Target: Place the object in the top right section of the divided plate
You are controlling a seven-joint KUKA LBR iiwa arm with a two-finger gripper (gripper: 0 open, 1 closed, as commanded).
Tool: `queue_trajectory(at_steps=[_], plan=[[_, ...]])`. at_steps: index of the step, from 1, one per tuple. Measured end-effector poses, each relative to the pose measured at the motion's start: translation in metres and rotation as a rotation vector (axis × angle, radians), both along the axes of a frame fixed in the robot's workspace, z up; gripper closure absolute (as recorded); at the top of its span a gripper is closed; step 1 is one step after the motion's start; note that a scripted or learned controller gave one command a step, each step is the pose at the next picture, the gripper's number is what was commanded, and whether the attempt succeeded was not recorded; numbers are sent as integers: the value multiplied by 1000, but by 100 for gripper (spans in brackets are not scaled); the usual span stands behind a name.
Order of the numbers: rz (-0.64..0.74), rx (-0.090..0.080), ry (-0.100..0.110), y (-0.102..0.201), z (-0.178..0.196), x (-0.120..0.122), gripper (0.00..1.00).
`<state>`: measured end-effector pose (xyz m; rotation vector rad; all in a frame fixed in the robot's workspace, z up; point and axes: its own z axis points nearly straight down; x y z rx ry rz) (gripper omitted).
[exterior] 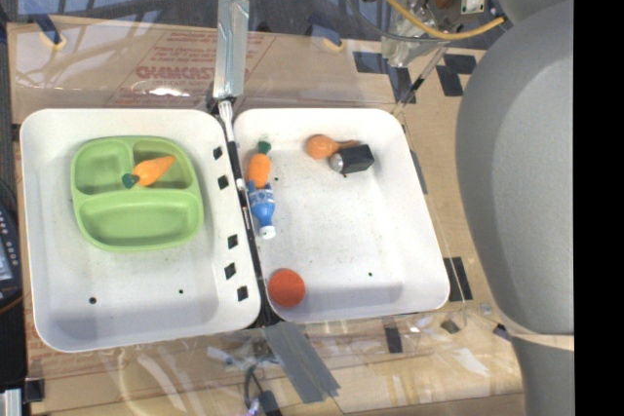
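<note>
One fixed camera looks down at a slant on both white bins (58, 307), the arm (526, 161) bulking large at frame right.

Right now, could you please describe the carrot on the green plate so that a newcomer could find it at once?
Start at the left bin, which holds a green divided plate. In the plate's top right section lies a small orange carrot with a dark green tip, tilted. A second carrot lies in the right bin against the dividing wall, above a blue bottle; only the first is on the plate.
</note>
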<state>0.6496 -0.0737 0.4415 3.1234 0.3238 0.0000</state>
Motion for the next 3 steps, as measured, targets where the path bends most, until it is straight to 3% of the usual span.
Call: queue_trajectory(at_steps=[3], plan=[[1, 2, 2, -132, 0, -6, 100]])
